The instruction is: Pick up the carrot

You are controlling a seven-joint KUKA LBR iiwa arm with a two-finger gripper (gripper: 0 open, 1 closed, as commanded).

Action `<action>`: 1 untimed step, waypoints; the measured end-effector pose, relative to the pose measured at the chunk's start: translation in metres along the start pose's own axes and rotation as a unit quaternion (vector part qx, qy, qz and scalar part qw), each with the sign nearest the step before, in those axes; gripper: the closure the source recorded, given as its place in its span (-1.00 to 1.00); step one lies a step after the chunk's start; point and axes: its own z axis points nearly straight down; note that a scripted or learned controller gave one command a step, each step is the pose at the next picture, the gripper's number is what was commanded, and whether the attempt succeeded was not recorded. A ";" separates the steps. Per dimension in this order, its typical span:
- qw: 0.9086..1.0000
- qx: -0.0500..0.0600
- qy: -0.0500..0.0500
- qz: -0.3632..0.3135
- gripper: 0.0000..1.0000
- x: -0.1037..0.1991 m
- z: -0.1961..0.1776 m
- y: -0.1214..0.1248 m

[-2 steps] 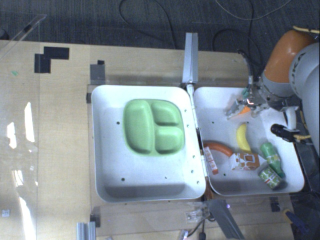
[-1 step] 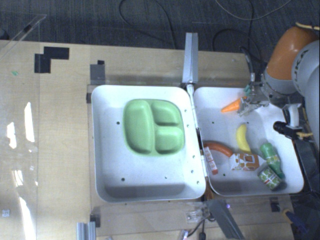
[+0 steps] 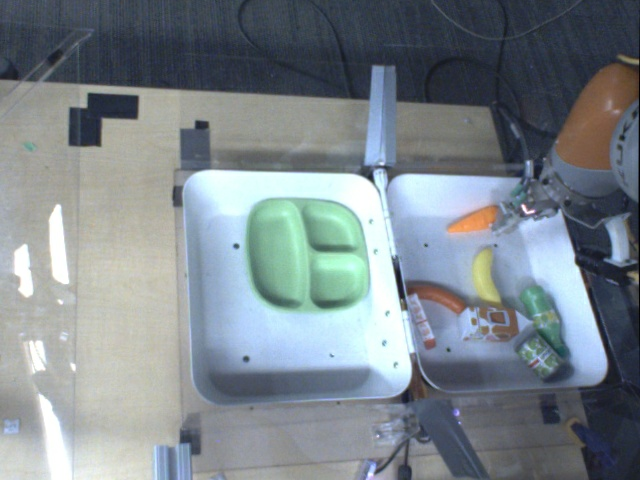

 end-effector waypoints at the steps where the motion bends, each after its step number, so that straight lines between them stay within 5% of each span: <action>1: 1.000 0.000 0.000 0.000 -1.00 0.000 0.000 0.000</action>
